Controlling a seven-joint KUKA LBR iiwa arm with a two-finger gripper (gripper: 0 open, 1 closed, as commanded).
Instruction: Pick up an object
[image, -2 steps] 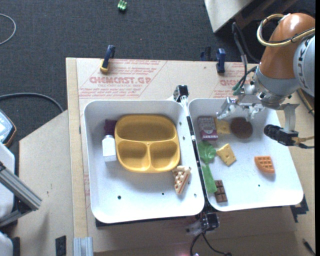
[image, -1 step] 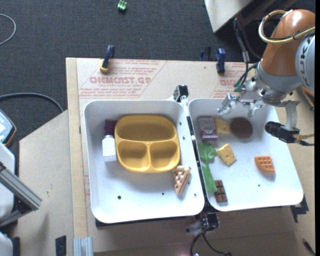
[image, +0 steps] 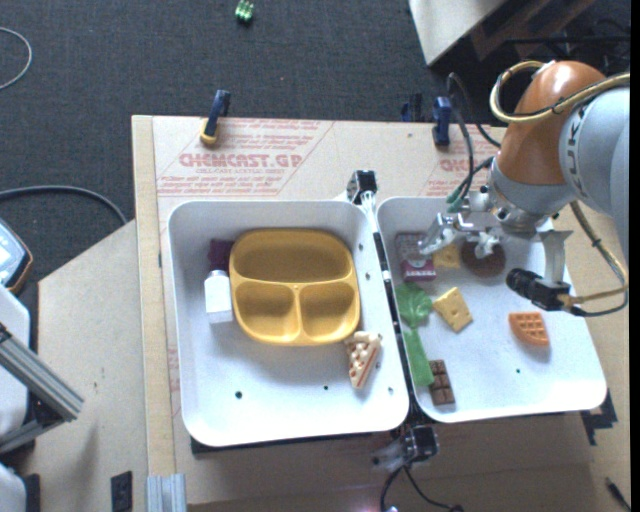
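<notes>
The left bin (image: 190, 330), smooth white plastic with rounded corners, holds a small white bottle (image: 218, 296) standing against the left edge of a glossy yellow tray (image: 293, 285); the tray is moulded into three compartments, one wide across the top and two smaller below. A dark maroon item (image: 221, 250) shows just behind the bottle, too hidden to name. Near the tray's lower right corner lies a wedge-shaped toy sandwich or cake slice (image: 362, 358), tan with layered stripes, close to the bin's right wall. Across the divide, the right bin (image: 560, 385) is crowded along its left side: a brown block with a pink band (image: 415, 258) at the top, a soft green leafy piece (image: 412, 303) below it, a long green strip (image: 417, 358) running down from there, and a dark segmented chocolate bar (image: 441, 381) at the bottom. A yellow cheese wedge (image: 455, 308) sits in the middle, and an orange waffle with a grid texture (image: 529, 328) lies apart to the right. The gripper (image: 452, 234), metallic with cables about it, hangs low at the bin's upper middle, over a small yellow piece (image: 447, 258) and a dark round item (image: 487, 262); whether its claw is spread or pinched cannot be told, and nothing shows between the tips.
</notes>
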